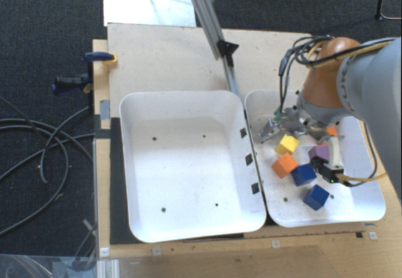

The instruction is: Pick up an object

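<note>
My gripper (274,128) hangs low over the upper left part of the right bin (355,213), under the grey arm with its orange band (323,82). Just below and right of it lies a yellow cube (288,144). An orange cube (284,165) sits below that, with a blue cube (303,174) touching its right side. A second blue cube (316,197) lies nearer the front. A purple block (319,152) rests right of the yellow cube, partly behind a black and white part of the tool. Nothing shows in the gripper.
The left bin (182,164) stands beside the right one, divided from it by a shared wall with black clips (248,159). A metal pole (207,13) slants across the back of the bench. A blue and orange clamp (94,57) grips the bench's left edge.
</note>
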You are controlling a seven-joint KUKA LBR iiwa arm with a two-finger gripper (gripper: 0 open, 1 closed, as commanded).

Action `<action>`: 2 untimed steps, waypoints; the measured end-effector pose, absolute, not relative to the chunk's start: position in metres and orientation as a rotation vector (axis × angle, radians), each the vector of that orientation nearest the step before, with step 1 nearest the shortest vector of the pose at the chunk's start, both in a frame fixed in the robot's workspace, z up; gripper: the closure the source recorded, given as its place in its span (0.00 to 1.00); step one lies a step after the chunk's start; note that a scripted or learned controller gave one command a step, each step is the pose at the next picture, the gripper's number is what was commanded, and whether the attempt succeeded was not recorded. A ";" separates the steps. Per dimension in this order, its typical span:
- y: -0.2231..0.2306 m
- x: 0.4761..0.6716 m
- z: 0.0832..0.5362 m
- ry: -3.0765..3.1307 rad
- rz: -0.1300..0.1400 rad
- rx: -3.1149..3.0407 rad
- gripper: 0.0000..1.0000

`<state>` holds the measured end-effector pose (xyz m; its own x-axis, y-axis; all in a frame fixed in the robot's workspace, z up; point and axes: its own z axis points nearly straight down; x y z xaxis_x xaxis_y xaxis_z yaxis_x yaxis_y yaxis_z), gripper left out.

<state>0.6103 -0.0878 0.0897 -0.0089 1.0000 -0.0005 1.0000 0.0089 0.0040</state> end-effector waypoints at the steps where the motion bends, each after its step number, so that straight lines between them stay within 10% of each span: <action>1: -0.134 0.574 0.090 2.219 -0.003 2.225 0.00; 2: -0.131 0.576 0.101 2.224 0.004 2.216 1.00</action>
<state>0.5764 -0.1307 0.1015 -0.0038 1.0000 0.0001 1.0000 0.0038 0.0034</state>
